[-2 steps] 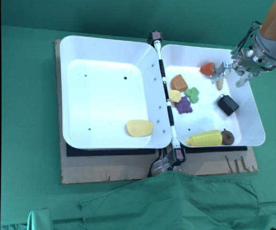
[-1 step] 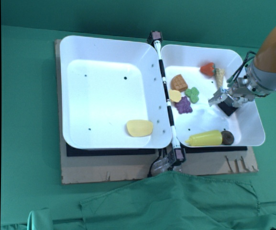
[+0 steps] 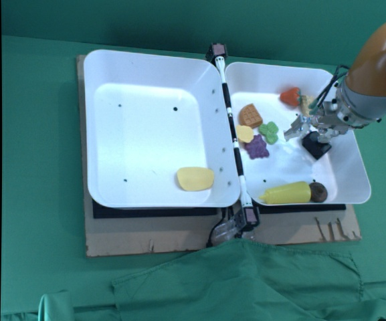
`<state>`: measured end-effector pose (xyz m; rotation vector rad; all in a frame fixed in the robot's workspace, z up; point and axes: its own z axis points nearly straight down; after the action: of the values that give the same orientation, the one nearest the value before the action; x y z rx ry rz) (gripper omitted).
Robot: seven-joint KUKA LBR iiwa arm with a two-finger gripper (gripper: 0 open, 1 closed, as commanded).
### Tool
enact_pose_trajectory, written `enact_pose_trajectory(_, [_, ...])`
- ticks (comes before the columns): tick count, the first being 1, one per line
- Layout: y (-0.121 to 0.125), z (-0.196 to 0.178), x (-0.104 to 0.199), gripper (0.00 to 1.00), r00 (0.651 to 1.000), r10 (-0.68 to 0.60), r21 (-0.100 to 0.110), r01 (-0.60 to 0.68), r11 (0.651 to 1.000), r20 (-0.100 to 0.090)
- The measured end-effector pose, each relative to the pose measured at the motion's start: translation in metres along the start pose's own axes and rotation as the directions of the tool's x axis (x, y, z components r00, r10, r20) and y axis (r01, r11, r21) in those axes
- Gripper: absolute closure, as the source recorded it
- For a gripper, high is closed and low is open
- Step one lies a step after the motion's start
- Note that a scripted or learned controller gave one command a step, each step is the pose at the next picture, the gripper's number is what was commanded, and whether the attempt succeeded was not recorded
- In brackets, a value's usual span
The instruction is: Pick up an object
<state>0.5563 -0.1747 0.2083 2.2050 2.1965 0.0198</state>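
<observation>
My gripper (image 3: 311,134) is over the right bin (image 3: 343,179), roughly 2 o'clock from the bin's centre, arm coming in from 3 o'clock. One light-grey finger (image 3: 293,131) pokes out toward 9 o'clock; a black block (image 3: 316,145) sits at my 5 o'clock, just under the wrist. Can't tell if that's part of me or a loose obj. Open vs closed: can't tell from this angle. Nothing visible between the fingers.

Right bin contents:
- red piece (image 3: 289,97) at 12 o'clock of the bin, just beside my wrist cabling, w/ a small pale-yellow bit (image 3: 305,102) touching its 3 o'clock side
- orange waffle-pattern piece (image 3: 250,116) near the bin's 9 o'clock wall
- small yellow piece (image 3: 245,134) directly at 6 o'clock of the orange one, touching or nearly so
- green cluster (image 3: 269,132) just at 9 o'clock of my finger, close but apart
- purple grape bunch (image 3: 257,146) at 7 o'clock of the green one, touching the yellow piece
- long yellow obj (image 3: 286,193) lying flat along the 6 o'clock wall, brown round thing (image 3: 318,192) touching its 3 o'clock end

Left bin (image 3: 112,72): one flat yellow piece (image 3: 195,178) at approx 5 o'clock, well apart from me.

Bins sit side by side on a cardboard sheet (image 3: 112,243), green cloth (image 3: 246,286) bunched at 6 o'clock.
</observation>
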Motion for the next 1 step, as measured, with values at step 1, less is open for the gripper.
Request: enact_pose_trajectory(1, [0.0162, 0.0022, 0.0004, 0.00, 1.000, -0.001, -0.005, 0.001, 1.000, 0.003])
